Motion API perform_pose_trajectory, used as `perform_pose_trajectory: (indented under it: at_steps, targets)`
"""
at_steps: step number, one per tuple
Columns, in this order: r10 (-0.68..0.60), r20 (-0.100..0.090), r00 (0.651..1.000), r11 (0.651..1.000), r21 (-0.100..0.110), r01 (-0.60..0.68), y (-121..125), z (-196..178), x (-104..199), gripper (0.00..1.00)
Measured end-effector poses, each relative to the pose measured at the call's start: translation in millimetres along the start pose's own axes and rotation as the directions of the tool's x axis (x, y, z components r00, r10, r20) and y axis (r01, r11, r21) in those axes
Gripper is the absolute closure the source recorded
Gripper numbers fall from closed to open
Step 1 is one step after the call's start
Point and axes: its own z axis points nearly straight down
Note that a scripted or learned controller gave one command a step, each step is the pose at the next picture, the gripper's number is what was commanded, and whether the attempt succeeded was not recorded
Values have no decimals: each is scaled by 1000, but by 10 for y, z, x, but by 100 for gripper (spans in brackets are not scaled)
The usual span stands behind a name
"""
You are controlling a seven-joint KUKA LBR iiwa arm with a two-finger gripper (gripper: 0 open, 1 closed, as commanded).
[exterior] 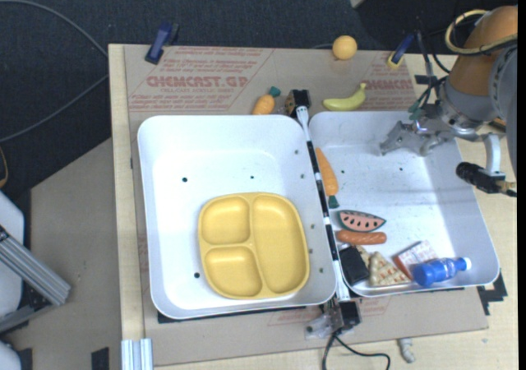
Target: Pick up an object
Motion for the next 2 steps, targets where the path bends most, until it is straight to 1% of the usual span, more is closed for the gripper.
perform_pose_trajectory:
  at_steps: [1, 2]
  targets:
    - [5, 18, 1000, 1000, -11, -5, -672, -5, 586, 0]
    - [3, 17, 1000, 1000, -15, -2, -114, -1014, 1553, 0]
